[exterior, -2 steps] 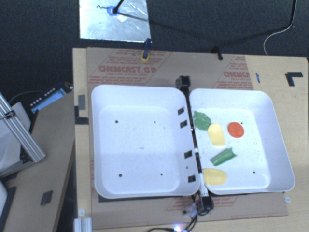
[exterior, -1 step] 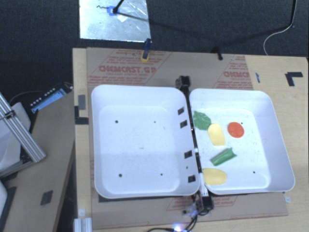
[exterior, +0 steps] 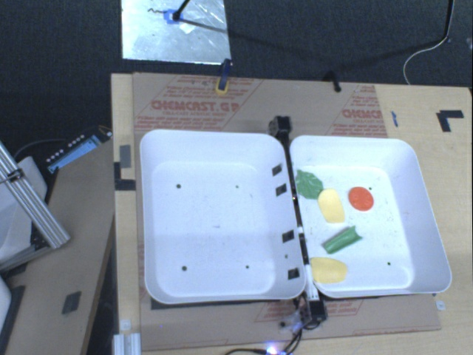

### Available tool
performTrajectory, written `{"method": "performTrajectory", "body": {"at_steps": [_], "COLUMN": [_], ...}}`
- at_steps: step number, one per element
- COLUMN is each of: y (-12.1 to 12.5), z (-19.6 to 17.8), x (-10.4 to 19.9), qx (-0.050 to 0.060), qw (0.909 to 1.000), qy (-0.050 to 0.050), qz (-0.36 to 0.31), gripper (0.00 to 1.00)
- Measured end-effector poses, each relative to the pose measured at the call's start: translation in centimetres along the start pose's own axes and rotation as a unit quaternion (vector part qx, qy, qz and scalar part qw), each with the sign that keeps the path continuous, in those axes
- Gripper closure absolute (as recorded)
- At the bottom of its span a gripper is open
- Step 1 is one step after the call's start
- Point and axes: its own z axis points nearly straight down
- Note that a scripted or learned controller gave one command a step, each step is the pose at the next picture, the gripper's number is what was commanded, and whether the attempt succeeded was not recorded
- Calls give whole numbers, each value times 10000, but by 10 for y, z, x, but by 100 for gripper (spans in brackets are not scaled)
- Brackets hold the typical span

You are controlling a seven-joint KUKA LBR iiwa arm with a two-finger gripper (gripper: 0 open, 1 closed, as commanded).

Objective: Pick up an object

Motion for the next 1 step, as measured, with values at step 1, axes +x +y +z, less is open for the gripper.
{"method": "performTrajectory", "body": {"at_steps": [1], "y": [-30], "z": [-22], "x": [15], "qx": [21], "qw": [10000], "qy": [14], "qz": [1], "gripper": [100]}}
